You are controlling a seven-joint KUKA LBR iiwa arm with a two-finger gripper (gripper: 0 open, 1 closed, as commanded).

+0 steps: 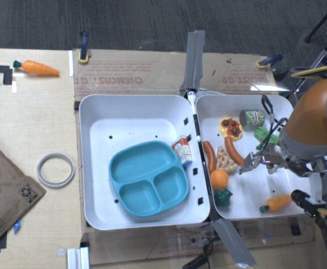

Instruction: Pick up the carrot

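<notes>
The carrot [277, 202] lay in the right bin [247, 214], near its front right corner, stem end pointing left, nothing resting on it. My hand [248, 165] hung above and to the left of it, over the bin's middle; I could not tell whether it was spread or pressed together. I judged I had to bring it toward the front right, turn it to straddle the carrot across its narrow width, and come down at mid-length, since the taper would let it slip out. The bin wall sat close behind the carrot, so little room was left on that side. An orange [219, 179] and a green piece [223, 196] lay just left, sausages [233, 150] and a waffle [225, 161] beyond. A second carrot [36, 68] sat on the tabletop [29, 122] far left, well apart; the blue plate [148, 178] was in the left bin [96, 128]
</notes>
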